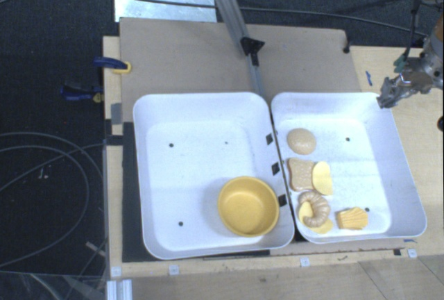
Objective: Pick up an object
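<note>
Camera view looks down at a slant on 2 shallow white bins set side by side on a tan bench. Both are smooth moulded plastic with rounded corners and raised rims, and black clips sit along the seam where they meet. The left bin [173, 153] holds a yellow bowl [248, 205], round, matte and deep-sided, near its front right corner. The right bin [378, 153] holds 5 pieces of toy food clustered toward its left front. A pale tan bun [302, 141], domed and smooth, lies farthest back. Just in front of it is a toast slice [300, 174], squarish and light brown, touching a yellow oval chip [322, 178] on its right. Nearer the front edge, a curled croissant [314, 208], ridged and tan, rests on a yellow piece, and just beside it lies a ridged orange-yellow wedge [352, 219]. The gripper [388, 94] hangs at the right bin's back right corner, apart from the food; whether it is open or closed I cannot tell at this size.
</note>
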### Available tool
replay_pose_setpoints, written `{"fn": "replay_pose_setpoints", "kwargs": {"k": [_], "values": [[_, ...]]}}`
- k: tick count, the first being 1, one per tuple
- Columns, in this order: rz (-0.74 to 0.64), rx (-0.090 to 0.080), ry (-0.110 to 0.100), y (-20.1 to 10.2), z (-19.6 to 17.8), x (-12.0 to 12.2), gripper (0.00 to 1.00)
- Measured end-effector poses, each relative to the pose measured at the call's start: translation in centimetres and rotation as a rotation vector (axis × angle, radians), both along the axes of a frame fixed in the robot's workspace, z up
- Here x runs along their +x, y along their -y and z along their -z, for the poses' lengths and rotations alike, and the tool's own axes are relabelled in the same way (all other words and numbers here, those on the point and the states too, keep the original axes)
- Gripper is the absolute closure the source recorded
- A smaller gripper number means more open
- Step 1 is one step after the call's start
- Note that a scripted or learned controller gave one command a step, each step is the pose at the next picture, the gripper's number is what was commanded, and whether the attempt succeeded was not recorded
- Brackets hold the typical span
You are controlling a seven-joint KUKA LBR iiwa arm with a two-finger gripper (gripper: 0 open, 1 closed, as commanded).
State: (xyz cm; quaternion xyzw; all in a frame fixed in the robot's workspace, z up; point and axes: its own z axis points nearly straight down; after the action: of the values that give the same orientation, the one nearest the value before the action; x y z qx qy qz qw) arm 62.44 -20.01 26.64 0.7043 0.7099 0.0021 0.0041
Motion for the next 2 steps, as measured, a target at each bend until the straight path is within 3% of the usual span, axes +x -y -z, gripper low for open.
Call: {"fn": "replay_pose_setpoints", "kwargs": {"k": [2], "values": [[-0.001, 0.004, -0.010, -8.4, 1.6, -3.0, 1.00]]}}
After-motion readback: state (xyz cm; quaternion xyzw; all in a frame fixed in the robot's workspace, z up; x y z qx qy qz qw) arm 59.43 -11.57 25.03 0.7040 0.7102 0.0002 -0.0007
